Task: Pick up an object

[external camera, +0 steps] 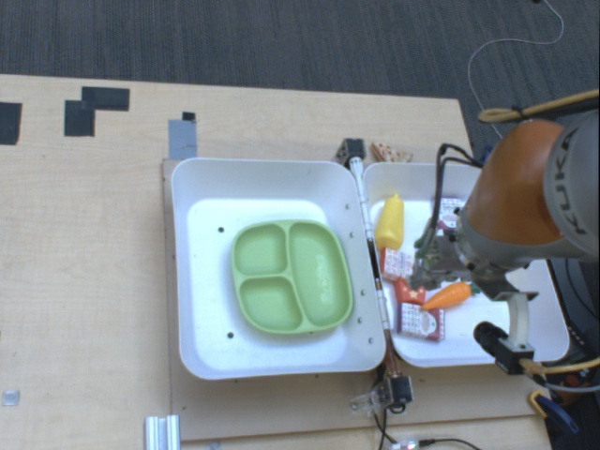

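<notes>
Orange carrot-shaped toy (446, 296) lies in the right bin (553, 340), at centre right of the frame, just beside a red-and-white packet (418, 319) and below a yellow bottle (390, 221). Above it sits the tool (433, 268); whether it grips anything, I cannot tell. The left bin (202, 345) holds a green divided plate (292, 277).

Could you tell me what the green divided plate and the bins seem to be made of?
Green divided plate: probably moulded plastic, judging by its uniform colour, soft sheen and rounded compartment walls. Left bin and right bin: likely white plastic, smooth with rounded corners.
</notes>
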